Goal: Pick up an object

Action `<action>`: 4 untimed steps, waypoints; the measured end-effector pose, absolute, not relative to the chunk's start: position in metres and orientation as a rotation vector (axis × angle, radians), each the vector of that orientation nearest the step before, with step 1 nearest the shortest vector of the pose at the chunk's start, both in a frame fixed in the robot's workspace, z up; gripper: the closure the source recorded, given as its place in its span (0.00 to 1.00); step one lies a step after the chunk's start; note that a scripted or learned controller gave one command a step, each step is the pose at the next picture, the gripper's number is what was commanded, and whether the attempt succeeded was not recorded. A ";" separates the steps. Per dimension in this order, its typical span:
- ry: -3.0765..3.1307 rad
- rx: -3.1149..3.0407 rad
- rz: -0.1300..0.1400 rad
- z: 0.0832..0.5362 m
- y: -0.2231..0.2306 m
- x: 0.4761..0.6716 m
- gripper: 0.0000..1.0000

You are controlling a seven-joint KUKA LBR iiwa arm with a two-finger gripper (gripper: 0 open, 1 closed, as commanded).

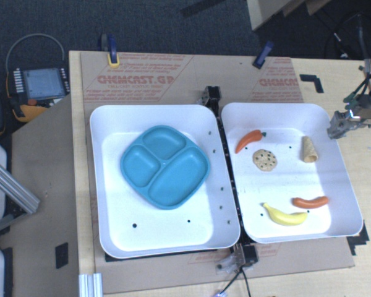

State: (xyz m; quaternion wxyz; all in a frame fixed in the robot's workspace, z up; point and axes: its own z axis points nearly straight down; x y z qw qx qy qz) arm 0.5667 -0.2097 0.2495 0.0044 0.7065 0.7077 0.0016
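Gripper [346, 121] sits at the right bin's [340, 166] far right rim; can't tell its state. Nearest pick: cone [308, 148], just left and slightly nearer the camera, long axis roughly front-to-back. Sausage [310, 202] and banana [284, 215] lie farther off.

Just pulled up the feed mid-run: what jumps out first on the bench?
The blue plate with three compartments, lying alone in the left bin, grabs the eye first. The right bin holds small toy foods: a carrot, cookie and cone toward the back, a sausage and banana in front. The tool sits at that bin's far right rim.
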 end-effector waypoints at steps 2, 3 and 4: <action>2.231 2.219 0.000 0.234 -0.101 0.563 1.00; 2.231 2.217 0.002 0.241 -0.051 0.561 1.00; 2.230 2.219 -0.001 0.233 -0.006 0.549 1.00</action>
